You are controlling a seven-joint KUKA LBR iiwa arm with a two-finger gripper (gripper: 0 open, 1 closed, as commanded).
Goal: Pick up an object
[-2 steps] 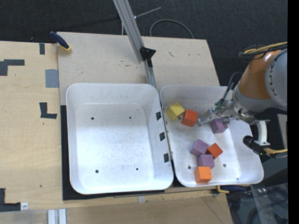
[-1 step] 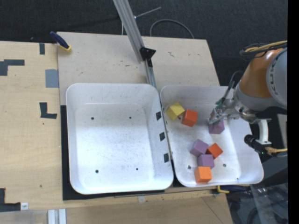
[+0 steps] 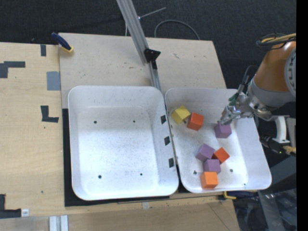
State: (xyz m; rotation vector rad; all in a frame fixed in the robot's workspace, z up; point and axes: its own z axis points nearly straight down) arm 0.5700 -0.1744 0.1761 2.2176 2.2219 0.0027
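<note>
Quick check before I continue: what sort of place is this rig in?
Likely a robotics lab bench set up for grasping trials: two white bins, coloured test cubes such as the yellow cube, and the gripper over the right bin.

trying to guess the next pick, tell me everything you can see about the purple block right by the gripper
The purple block is a small cube with a matte, foam-like look, a lighter top face and darker sides. It sits slightly turned on the floor of the right bin, in its upper right part, apart from the other blocks. The gripper hangs just above its upper edge; whether they touch cannot be told, and the block is not visibly between the fingers.
</note>
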